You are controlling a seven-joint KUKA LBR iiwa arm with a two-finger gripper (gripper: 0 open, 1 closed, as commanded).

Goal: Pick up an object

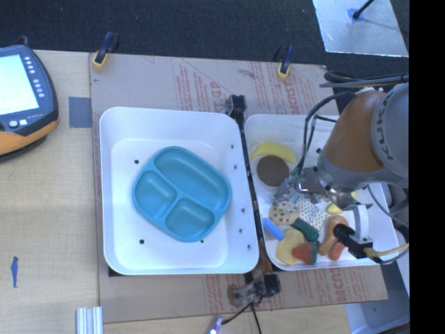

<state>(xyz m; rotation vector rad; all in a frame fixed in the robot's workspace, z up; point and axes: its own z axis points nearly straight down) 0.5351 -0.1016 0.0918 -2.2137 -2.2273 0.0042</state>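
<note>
1. Camera view, rig: the arm (361,134), grey with an orange band, reaches in from the right and hangs over the right bin (274,122). The claw (304,186) sits low above the clutter in the middle of that bin. I cannot tell its state; the wrist and cables mask the tip.

2. Camera view, left bin (115,186): it holds one blue divided plate (181,193), lying flat and well apart from the claw.

3. Camera view, right bin contents: a yellow banana-shaped toy (272,149) near the far wall, a brown round piece (272,170) touching it on the near side, and a speckled cookie-like disc (281,213) nearer me. Beyond those, a heap with a blue piece (272,231), a green piece (306,229), a yellow lump (290,245) and orange carrot-like pieces (336,236).

4. Key relation: I judge the speckled disc and brown round the nearest candidates. Both lie just to the view's left of the claw, the disc slightly toward the near edge. The orange pieces' long axis runs roughly toward the near wall.

5. Judgement: nothing appears lifted; the pick is not yet made. Crowding risks a glancing grasp.
</note>
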